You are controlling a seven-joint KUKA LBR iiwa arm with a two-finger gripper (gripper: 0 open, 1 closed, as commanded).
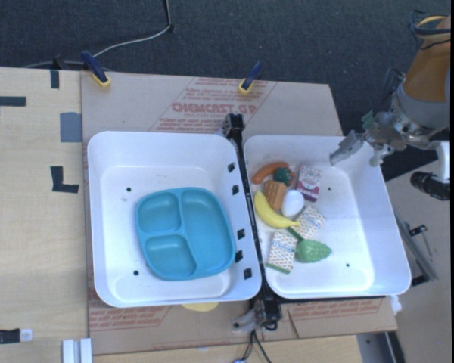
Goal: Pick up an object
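Nearest, a green leaf (312, 251) lies beside a banana (272, 214) in the right bin (378, 267). Above its far corner hovers the gripper (359, 151), fingers apparently spread, holding nothing.

Toy foods (291, 218), banana (271, 212) among them, lie clustered at the right bin's (378, 233) left side.
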